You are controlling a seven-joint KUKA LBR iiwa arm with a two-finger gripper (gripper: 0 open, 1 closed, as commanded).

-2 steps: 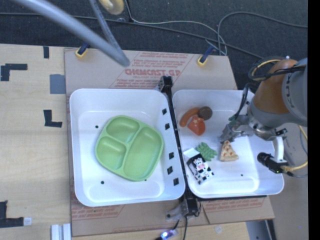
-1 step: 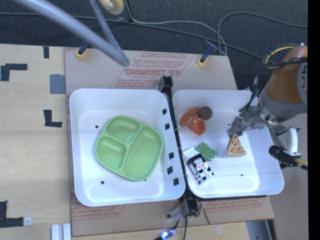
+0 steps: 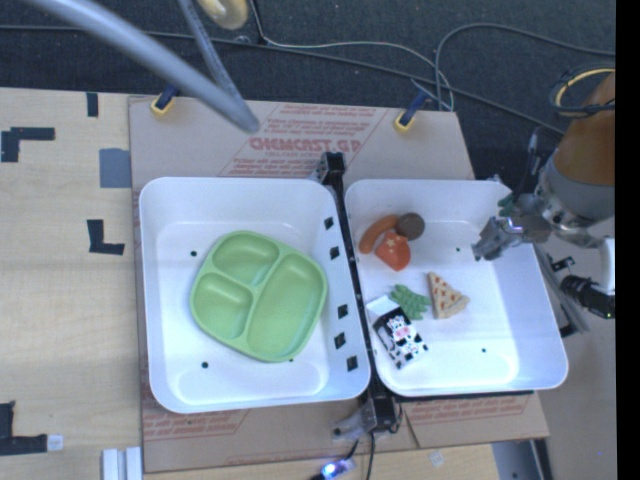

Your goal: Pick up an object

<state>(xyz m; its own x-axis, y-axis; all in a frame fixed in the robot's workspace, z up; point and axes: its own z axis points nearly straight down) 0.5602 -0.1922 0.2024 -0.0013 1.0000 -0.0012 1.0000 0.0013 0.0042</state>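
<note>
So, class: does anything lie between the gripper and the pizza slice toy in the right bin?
Nothing visible does. The gripper sits at the right bin's upper right, and only bare white floor separates it from the pizza slice toy. The other toys lie farther left.

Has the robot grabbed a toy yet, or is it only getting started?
Only getting started. Nothing looks picked up: the pizza slice, the green toy, the cow-spotted box and the orange and brown toys all lie in the right bin. The end effector hangs over that bin's right side, apart from the toys, with nothing visibly in it. Reaching, gripping and lifting one are all left.
</note>
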